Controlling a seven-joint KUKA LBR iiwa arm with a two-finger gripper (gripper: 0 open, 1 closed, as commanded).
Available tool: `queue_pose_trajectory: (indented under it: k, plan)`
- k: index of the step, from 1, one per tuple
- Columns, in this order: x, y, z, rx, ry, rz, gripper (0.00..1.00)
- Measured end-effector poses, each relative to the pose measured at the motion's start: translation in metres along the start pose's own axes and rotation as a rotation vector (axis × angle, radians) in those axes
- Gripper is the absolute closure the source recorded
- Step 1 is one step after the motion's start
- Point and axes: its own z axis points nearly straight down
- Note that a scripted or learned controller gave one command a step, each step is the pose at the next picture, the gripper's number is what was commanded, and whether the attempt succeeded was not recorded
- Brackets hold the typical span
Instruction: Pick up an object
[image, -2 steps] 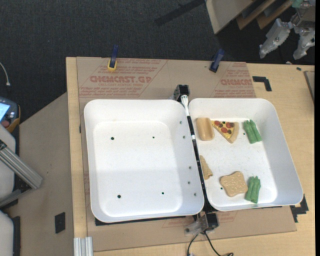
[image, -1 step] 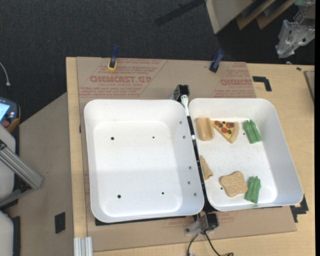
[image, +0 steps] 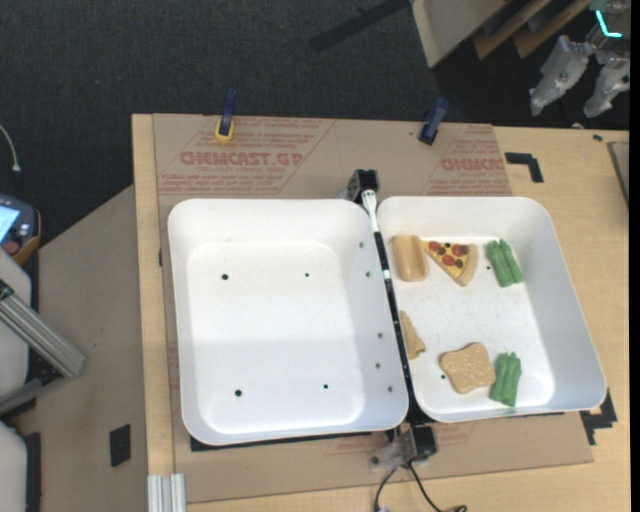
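The right bin (image: 560, 300) holds several toy foods. A tan bun (image: 407, 257) lies at its far left, with a pizza slice (image: 452, 260) and a green vegetable (image: 505, 263) beside it. Lower down are a small tan piece (image: 410, 336), a toast slice (image: 467, 367) and another green vegetable (image: 507, 379). My gripper (image: 581, 88) hangs at the top right, well beyond the far edge of the bench, high above the bins. Its two silver fingers stand apart, open, with nothing between them.
The left bin (image: 200, 300) sits beside the right one, their rims touching along the middle. Two blue clamps (image: 228, 115) (image: 434, 120) grip the cardboard-covered bench at the far edge. Cables trail off the near edge.
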Motion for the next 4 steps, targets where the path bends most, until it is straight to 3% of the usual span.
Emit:
queue_pose_trajectory:
  k: [1, 2, 3, 4]
  plan:
    - [0.000, 0.001, -0.011, -0.006, -0.002, -0.001, 1.00]
    - [0.000, 0.001, -0.011, -0.004, -0.002, -0.001, 0.00]
    - [0.001, 0.001, -0.022, -0.010, -0.005, -0.002, 1.00]
    - [0.001, 0.001, -0.022, -0.009, -0.004, -0.002, 0.00]
